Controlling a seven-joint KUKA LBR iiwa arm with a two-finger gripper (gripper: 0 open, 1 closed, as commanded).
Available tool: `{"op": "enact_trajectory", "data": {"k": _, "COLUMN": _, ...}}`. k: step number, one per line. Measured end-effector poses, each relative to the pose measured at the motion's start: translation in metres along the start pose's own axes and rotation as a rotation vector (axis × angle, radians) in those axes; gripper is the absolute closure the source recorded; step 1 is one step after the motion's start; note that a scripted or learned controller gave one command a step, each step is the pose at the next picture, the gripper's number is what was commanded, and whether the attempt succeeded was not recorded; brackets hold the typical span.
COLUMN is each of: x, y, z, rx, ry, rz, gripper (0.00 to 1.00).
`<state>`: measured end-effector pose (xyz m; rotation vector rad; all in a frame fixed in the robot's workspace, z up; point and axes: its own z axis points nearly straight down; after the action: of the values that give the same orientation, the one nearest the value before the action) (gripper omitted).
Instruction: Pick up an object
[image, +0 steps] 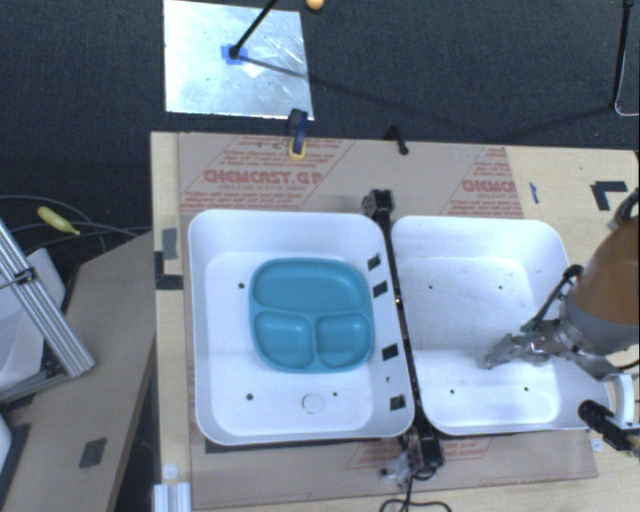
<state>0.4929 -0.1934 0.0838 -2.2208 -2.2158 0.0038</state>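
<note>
**Arm over the right bin, blue plate in the left**

A dark carpeted floor (90, 110) surrounds a wooden bench (170, 330) covered by a brown cardboard sheet (300, 175) printed with red lettering. A shiny metal plate (200, 60) lies on the floor beyond the bench's far edge, and a pale side table (90, 400) with an aluminium rail (40, 310) sits at the view's left.

Two shallow white bins sit side by side on the cardboard, touching along a dark seam fitted with small black clips. The left bin (215, 300) holds a blue divided plate (310, 313) lying flat near its middle, with one wide compartment on the far side and two smaller ones on the near side. Close to the near wall of that bin a small pale ring-like mark (313, 403) shows, too faint to identify.

The right bin (470, 270) has the arm (610, 290) reaching in over its right wall, its orange band above the grey wrist. The gripper (497, 358) points toward the view's left, low over the bin floor in the near right part. Its tip looks like a narrow grey point; I cannot tell whether the fingers are spread or pressed together, and nothing is visible between them.

The blue plate is well apart from the gripper, across the seam in the other bin.
</note>
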Motion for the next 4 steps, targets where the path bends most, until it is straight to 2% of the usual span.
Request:
{"op": "enact_trajectory", "data": {"k": 1, "x": -0.014, "y": -0.006, "z": -0.001, "rx": -0.005, "ry": -0.001, "rz": -0.003, "gripper": 0.0}}
{"op": "enact_trajectory", "data": {"k": 2, "x": 0.045, "y": 0.06, "z": -0.001, "rx": -0.012, "ry": -0.002, "rz": -0.013, "gripper": 0.0}}
{"op": "enact_trajectory", "data": {"k": 3, "x": 0.167, "y": 0.11, "z": -0.107, "rx": -0.018, "ry": 0.0, "rz": -0.015, "gripper": 0.0}}
{"op": "enact_trajectory", "data": {"k": 4, "x": 0.26, "y": 0.037, "z": -0.1, "rx": -0.002, "ry": 0.004, "rz": -0.016, "gripper": 0.0}}
